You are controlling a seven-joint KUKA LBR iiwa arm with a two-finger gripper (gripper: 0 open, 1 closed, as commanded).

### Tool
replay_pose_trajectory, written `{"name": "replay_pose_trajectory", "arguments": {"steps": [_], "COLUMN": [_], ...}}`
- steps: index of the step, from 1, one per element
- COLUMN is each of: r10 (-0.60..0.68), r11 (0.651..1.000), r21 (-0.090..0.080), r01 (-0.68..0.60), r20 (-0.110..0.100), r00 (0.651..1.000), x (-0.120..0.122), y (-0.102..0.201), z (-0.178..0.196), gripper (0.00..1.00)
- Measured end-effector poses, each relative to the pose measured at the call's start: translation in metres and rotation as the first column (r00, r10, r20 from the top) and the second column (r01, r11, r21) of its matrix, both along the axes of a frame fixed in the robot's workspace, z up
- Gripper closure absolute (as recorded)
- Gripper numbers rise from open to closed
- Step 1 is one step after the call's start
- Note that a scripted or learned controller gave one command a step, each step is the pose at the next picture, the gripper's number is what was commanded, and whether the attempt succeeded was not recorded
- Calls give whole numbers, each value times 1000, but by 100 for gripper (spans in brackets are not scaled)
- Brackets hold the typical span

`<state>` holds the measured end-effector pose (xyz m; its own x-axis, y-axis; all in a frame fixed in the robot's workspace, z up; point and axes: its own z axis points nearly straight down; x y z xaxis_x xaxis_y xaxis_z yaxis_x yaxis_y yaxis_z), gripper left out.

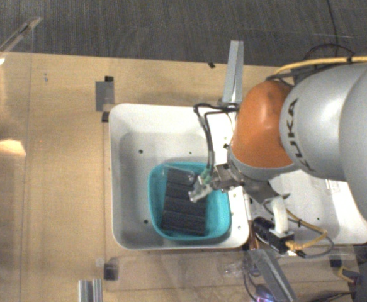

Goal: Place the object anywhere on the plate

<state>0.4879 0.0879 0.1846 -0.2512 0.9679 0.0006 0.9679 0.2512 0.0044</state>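
A large grey robot arm (334,124) with an orange band fills the right of the frame. Its gripper (201,189) reaches left, just below centre.

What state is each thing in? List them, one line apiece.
Black object: lying flat on the plate, tilted slightly.
Teal plate: sitting in the left bin's front right corner, carrying the black object.
Left bin: holding the plate.
End effector: low over the plate's right side, at the black object's upper edge; open or shut cannot be told.
Right bin: largely covered by the arm.
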Motion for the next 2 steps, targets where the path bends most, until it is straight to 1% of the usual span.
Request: {"name": "replay_pose_trajectory", "arguments": {"steps": [1, 2], "r10": [-29, -21], "r11": [1000, 1000], "r21": [-1, -1], "r01": [29, 21], "r20": [6, 12], "r00": [1000, 1000], "x": [1, 3], "y": [-73, -71], "z": [96, 107], "gripper": [0, 100]}}
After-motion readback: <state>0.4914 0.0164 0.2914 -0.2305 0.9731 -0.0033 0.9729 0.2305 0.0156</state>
